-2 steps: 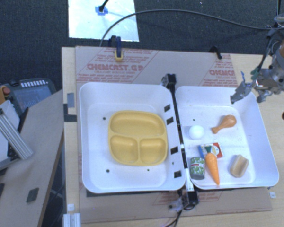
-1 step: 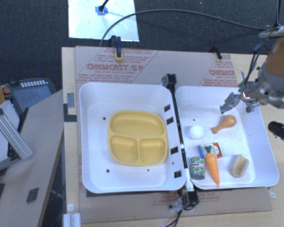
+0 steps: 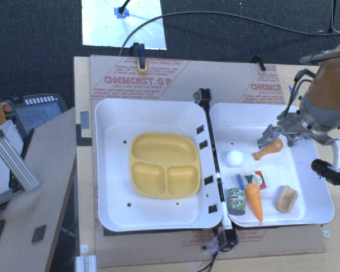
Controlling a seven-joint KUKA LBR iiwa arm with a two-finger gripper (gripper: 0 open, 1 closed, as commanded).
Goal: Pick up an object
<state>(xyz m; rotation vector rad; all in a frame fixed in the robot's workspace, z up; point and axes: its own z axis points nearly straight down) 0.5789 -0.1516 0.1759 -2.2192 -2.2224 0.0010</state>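
My gripper [image 3: 283, 137] hangs low over the back of the right bin [image 3: 323, 208], open, with nothing between its fingers. An orange-brown drumstick-shaped toy [image 3: 270, 148] lies just in front of the left fingertip [image 3: 268, 135], close to it or touching it. A white ball [image 3: 234, 158] rests to the toy's left. Nearer the front lie an orange carrot [image 3: 254, 202], a green can [image 3: 236, 201], a small red packet [image 3: 259, 179] and a tan bread-like piece [image 3: 286, 198].
The left bin [image 3: 110, 152] holds a yellow three-part plate [image 3: 164, 164]. A black divider clamp [image 3: 211, 152] runs between the bins. The arm's grey body with its orange band [image 3: 328, 92] overhangs the right bin's far right corner. A cable crosses the cardboard behind the bins.
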